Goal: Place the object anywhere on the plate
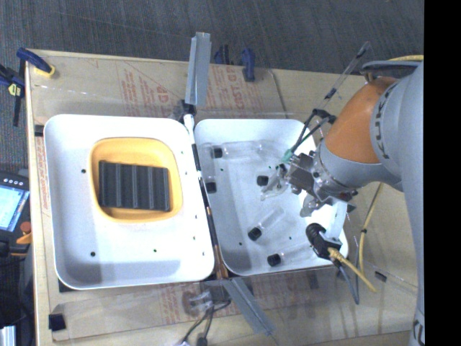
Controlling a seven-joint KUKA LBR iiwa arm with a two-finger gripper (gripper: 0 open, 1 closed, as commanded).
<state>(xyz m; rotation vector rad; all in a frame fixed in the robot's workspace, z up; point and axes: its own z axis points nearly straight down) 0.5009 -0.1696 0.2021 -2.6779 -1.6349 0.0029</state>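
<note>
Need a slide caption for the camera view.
Arm's gripper over the right bin among clear, dark-capped objects; yellow plate in left bin.

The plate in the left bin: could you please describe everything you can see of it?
The plate is a rounded rectangle with an orange-yellow rim, glossy like plastic or glazed ware. Its sunken middle is dark grey, crossed by lengthwise ridges or slats. It lies flat and level on the floor of the left white bin, somewhat toward the far side, clear of the walls. Nothing rests on it, and the gripper is over the right bin, far from it.
</note>
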